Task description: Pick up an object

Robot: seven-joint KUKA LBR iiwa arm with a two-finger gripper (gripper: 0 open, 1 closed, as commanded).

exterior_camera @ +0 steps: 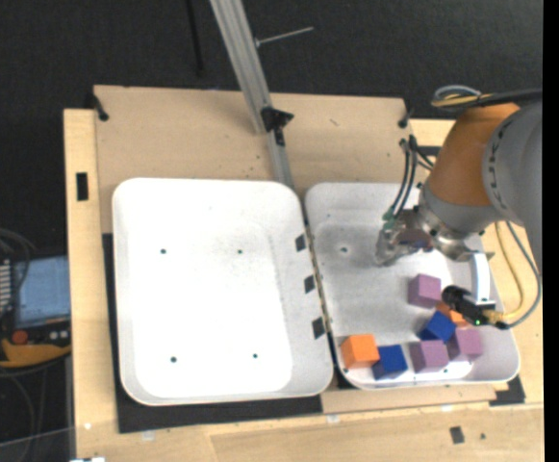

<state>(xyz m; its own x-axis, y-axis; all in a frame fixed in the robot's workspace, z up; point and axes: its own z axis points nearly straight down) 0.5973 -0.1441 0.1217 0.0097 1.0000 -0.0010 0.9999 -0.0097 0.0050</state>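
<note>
While the gripper (391,249) hovers over bare floor of the right bin (348,221) (jaw state: cannot tell), I judge approach phase; next, shift toward the purple cube (424,290), lower right.

two white bins (212,287), three purple blocks (424,290), two blue blocks (391,362), one orange block (360,349)

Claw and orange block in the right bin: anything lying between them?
No. In the camera view, only bare white bin floor lies between the claw and the orange block.
</note>
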